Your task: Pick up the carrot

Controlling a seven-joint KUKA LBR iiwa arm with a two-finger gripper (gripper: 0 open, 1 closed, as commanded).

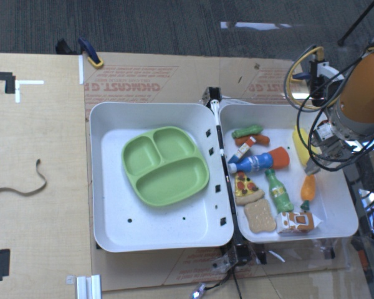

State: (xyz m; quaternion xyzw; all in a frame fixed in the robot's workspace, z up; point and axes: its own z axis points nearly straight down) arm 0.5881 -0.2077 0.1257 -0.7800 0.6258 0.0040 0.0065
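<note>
The right bin (346, 220) is crowded: bottles, pizza slice, bread and a carton fill its middle and near side, leaving open floor only along the right wall. The left bin (106, 198) holds a green divided plate (166, 165) with bare floor around it. The carrot (308, 187) lies near the right bin's right wall, just below the gripper (313, 165). Finger spread cannot be told; cables and the wrist hide them.
</note>
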